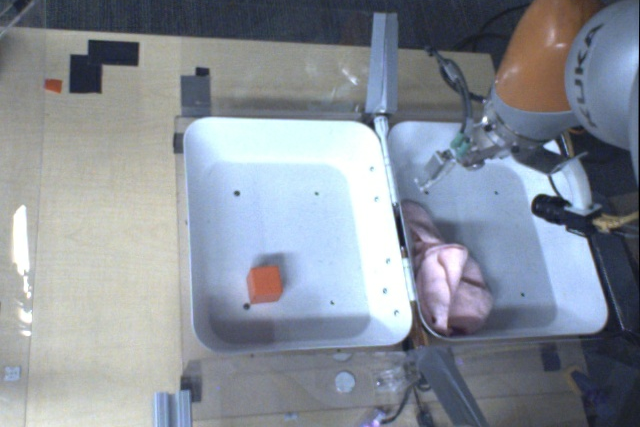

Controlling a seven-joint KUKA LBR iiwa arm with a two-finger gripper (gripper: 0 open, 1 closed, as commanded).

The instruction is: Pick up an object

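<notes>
A small orange block (265, 284) lies in the left bin (210, 215), near its front. A crumpled pink cloth (447, 279) rests in the right bin (540, 295), against its left wall and front corner. My gripper (432, 175) hangs over the far left part of the right bin, pointing down and to the left. It is well above and behind the pink cloth, apart from it. The grey arm with its orange band (540, 35) reaches in from the upper right.
A metal divider post (381, 65) stands behind the seam between the two bins. Black marker shapes (100, 63) and a small orange tag (53, 86) lie on the bench at the far left. Clamps and brackets (430, 380) sit at the bins' front edge.
</notes>
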